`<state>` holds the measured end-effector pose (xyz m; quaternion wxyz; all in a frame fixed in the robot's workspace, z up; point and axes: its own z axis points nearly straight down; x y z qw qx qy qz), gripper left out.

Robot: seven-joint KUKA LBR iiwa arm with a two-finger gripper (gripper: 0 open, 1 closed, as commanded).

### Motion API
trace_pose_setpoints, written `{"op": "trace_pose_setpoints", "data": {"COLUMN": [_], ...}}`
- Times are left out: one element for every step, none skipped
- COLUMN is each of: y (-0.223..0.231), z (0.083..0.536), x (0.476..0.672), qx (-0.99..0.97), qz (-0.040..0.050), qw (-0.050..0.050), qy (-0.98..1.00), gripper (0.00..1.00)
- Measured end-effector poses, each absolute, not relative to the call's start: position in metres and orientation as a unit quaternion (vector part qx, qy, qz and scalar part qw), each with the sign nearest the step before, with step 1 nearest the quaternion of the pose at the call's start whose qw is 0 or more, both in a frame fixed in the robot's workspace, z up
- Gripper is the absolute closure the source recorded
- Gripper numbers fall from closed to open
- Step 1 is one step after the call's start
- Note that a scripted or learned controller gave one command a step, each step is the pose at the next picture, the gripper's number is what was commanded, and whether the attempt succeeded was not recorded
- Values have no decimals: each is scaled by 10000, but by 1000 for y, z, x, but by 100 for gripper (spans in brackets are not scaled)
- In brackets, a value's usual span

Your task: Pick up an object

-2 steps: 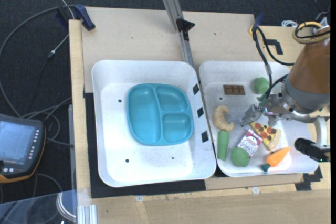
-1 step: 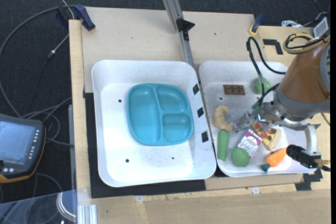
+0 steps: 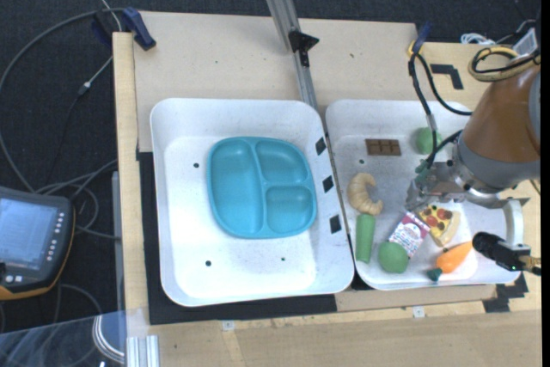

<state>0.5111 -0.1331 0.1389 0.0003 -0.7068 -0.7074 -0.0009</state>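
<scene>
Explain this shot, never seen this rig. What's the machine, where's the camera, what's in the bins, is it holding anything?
One camera looks down at a slant on a wooden bench with two shallow white bins. The grey and orange shape at the right is the robot arm; its gripper hangs low over the right bin.

The left bin has a blue divided tray.

The right bin has toy food: a brown chocolate bar, a small green ball, a croissant, a long green vegetable, a round green piece, a colourful packet, a pizza slice and a carrot.

The gripper is just above the packet and pizza slice, but nothing shows between its fingers, so I can't say it holds anything.
</scene>
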Motion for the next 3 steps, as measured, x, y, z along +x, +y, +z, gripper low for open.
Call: {"op": "trace_pose_setpoints", "data": {"y": [-136,-128,-128], "z": [184,232,279], "x": [517,514,515], "qx": [-7067,-7062,-7064], "qz": [-17,-15,-19], "qw": [-28,-22,-30], "qy": [-7075,-7080,-7078], "gripper": [100,100,100]}}
